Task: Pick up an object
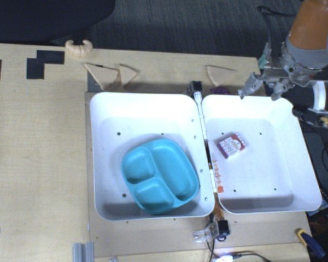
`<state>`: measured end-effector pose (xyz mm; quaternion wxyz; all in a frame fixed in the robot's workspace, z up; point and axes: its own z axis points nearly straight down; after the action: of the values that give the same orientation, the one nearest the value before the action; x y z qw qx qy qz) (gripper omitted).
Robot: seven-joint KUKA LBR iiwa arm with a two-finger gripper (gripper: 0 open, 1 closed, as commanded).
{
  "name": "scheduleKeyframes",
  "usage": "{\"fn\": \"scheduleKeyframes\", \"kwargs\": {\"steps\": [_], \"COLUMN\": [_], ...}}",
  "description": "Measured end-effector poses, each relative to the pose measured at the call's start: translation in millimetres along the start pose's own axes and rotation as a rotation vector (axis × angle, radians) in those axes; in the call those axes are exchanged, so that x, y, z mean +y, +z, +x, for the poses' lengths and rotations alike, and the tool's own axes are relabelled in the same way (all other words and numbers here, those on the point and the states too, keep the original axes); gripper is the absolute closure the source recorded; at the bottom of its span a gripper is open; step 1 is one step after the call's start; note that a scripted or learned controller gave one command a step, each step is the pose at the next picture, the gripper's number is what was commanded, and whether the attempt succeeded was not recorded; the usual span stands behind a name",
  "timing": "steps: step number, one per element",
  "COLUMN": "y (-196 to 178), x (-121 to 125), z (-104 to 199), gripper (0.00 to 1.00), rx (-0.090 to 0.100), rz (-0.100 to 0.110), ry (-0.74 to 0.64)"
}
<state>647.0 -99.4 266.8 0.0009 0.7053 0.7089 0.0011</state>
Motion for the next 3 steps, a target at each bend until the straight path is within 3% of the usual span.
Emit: {"fn": "scheduleKeyframes", "kwargs": {"steps": [1,2,3], "y": [129.9,173.1,179.2], "x": [-12.7,-47.1,-114.8], "z": [-91.3,-103.4,-50.3], "gripper": [0.00,0.00,0.00], "rx": [-0.001,-0.001,-0.001], "rz": [0.004,-0.002,-0.004], "ry": [0.003,0.000,0.003]}}
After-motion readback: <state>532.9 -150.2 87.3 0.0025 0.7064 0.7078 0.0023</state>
